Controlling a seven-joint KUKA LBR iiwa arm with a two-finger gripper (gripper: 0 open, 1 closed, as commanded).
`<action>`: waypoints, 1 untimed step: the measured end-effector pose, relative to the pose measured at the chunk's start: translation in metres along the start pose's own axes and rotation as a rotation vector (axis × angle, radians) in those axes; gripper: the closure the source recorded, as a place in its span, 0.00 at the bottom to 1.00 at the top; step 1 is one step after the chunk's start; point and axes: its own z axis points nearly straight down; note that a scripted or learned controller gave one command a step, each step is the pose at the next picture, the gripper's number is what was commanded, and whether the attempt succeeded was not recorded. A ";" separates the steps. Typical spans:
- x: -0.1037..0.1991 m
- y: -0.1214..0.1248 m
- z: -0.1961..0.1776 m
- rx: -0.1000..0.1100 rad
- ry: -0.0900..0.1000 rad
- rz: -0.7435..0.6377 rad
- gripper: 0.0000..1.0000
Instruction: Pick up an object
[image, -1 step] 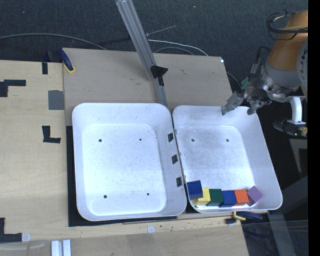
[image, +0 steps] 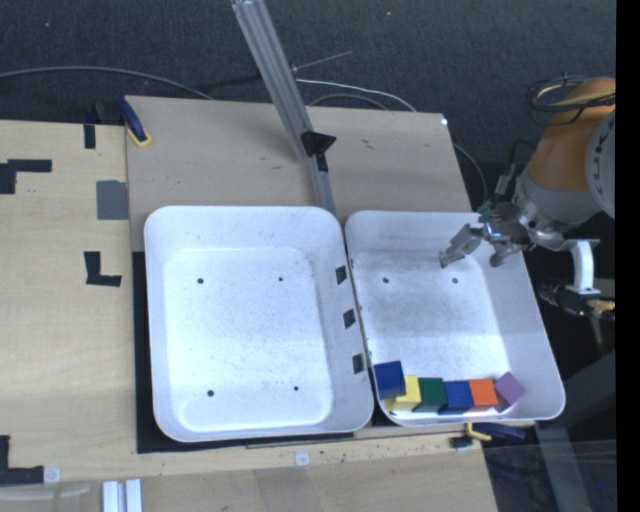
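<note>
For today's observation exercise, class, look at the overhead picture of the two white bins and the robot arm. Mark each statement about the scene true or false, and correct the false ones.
1. The small coloured blocks lie in the right-hand shallow white bin. True.
2. The blocks are spread all over that bin's floor. False: they sit in a row along its near edge.
3. The two-finger gripper is above the far part of the right-hand bin, apart from the blocks. True.
4. The gripper holds a purple block. False: the purple block lies at the right end of the row.
5. The blue block is at the row's left end. True.
</note>
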 end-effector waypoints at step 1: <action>0.001 0.033 0.006 -0.009 0.000 -0.003 0.00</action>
